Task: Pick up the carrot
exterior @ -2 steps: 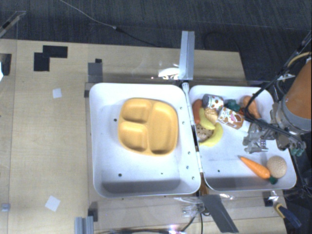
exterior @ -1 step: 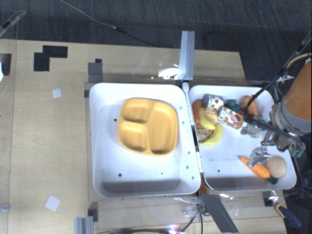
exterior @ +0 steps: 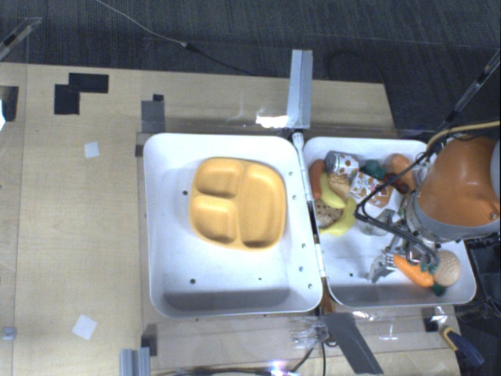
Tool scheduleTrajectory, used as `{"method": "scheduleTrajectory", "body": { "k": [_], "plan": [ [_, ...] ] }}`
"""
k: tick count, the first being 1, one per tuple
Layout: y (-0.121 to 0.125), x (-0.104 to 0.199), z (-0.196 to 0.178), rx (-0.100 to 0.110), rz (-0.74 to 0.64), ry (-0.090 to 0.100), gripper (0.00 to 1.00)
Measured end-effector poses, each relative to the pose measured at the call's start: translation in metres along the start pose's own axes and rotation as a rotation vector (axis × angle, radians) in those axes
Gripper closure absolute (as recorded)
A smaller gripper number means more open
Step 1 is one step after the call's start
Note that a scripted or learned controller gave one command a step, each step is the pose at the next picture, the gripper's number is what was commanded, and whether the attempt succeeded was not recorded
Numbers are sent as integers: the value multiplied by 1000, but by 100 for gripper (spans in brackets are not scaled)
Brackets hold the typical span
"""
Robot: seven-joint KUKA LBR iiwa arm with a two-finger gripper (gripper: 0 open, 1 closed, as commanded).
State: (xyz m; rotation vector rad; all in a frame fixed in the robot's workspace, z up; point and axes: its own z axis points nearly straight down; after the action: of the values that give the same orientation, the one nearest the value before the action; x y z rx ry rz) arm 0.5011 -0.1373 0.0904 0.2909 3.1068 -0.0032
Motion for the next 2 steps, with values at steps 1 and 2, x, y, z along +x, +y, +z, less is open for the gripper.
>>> {"method": "scheduleTrajectory", "body": {
  "k": [1, 2],
  "plan": [
    [2, -3, -12, -1, -7, -5, 100],
    [9, 9, -135, 0, 35, 1, 100]
  ]
}}
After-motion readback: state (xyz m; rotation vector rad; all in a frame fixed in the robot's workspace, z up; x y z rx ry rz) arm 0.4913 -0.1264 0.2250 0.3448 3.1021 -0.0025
